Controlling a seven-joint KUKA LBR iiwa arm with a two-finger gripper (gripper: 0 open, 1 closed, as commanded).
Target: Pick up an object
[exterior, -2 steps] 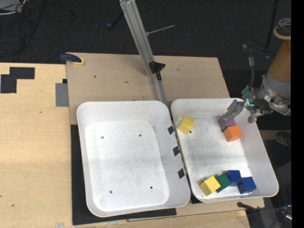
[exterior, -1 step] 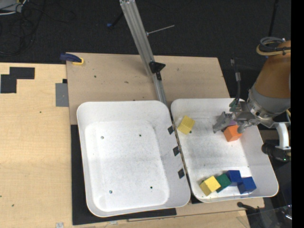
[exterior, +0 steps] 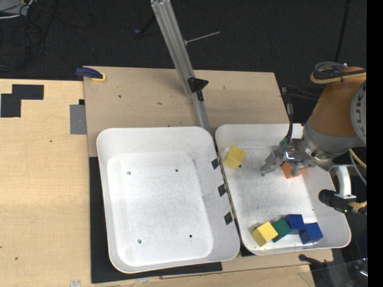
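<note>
From above, the bench (exterior: 149, 100) carried two shallow white bins side by side. The left bin (exterior: 119, 142) showed only its speckled floor. The right bin (exterior: 251, 130) held the loose things. A yellow block (exterior: 234, 157) lay tilted near that bin's far left side, just beside the divide between the bins. At the near edge of the right bin sat a cluster: another yellow cube (exterior: 264, 232) on the left, a green block (exterior: 281, 227) touching it, then a blue block (exterior: 295, 222) and a second blue block (exterior: 310, 233) further right, all close together.

The arm (exterior: 335, 118), grey with an orange band, reached in from the right. Its gripper (exterior: 286, 160) was down over the far right part of the right bin, well apart from the near cluster. A small orange object (exterior: 291, 170) showed just at the gripper's near side, touching or partly under it. Whether it sat between the fingers could not be told, nor whether the gripper stood parted or closed, since the metal parts blurred together there.

A slanted aluminium rail (exterior: 176, 46) rose from the far edge between the bins.
</note>
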